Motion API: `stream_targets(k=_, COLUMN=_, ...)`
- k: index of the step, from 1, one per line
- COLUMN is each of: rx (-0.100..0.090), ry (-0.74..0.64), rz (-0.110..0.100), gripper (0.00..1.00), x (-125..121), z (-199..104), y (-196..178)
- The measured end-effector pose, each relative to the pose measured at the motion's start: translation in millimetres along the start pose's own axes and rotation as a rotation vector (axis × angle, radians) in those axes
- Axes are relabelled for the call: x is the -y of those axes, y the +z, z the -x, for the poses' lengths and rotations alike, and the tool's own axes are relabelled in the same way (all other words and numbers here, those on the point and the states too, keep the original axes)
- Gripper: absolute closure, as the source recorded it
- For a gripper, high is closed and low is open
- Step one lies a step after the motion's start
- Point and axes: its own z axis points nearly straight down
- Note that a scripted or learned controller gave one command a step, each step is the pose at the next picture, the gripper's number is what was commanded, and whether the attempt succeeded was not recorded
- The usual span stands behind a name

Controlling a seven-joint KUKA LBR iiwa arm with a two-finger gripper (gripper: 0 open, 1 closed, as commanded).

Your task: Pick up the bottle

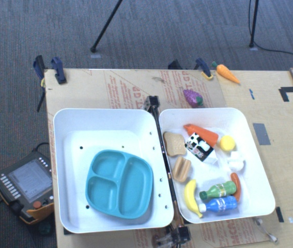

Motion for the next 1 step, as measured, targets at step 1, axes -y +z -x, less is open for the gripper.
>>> stream_targets(k=1, rx=0.000, ry=0.048, rz=0.000, gripper=1.00, x=-0.3, z=0.3, y=0.1)
